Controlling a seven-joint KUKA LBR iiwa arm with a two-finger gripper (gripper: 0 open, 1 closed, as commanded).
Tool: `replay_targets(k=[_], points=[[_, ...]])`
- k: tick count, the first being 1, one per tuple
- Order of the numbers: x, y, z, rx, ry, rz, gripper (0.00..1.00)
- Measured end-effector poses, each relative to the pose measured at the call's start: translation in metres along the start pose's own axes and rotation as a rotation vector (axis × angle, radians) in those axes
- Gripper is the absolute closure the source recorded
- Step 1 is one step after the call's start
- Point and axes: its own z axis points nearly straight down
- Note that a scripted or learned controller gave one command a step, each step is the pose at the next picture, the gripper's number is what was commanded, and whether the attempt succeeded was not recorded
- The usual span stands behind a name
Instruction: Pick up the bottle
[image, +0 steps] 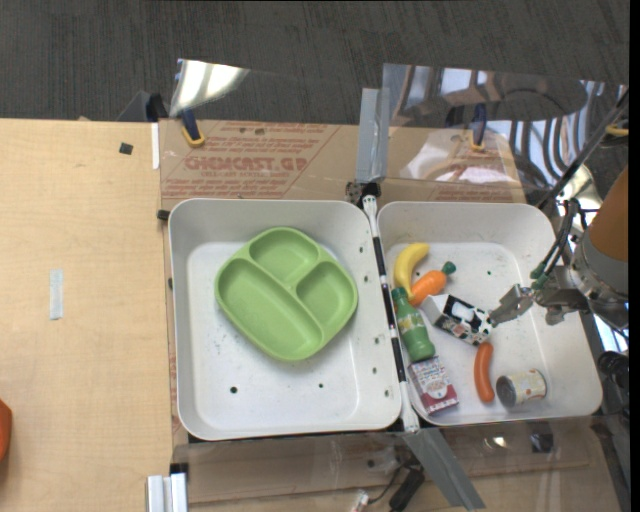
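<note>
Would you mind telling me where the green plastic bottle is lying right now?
The green plastic bottle lies in the right-hand white bin, against its left wall, just below the yellow banana and above the small pink carton.

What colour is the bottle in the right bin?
Green, with an orange cap; the bottle shows in the camera view.

One fixed camera watches me from above, slanted down, taking in both shallow white plastic bins (190, 330); my arm enters right.
</note>
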Motion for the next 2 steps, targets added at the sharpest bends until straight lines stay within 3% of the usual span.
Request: replay_targets(k=[1, 2], points=[[0.019, 0.073, 0.070, -0.006, -0.001, 0.031, 0.00], [-0.040, 0.113, 0.048, -0.001, -0.002, 0.306, 0.00]])
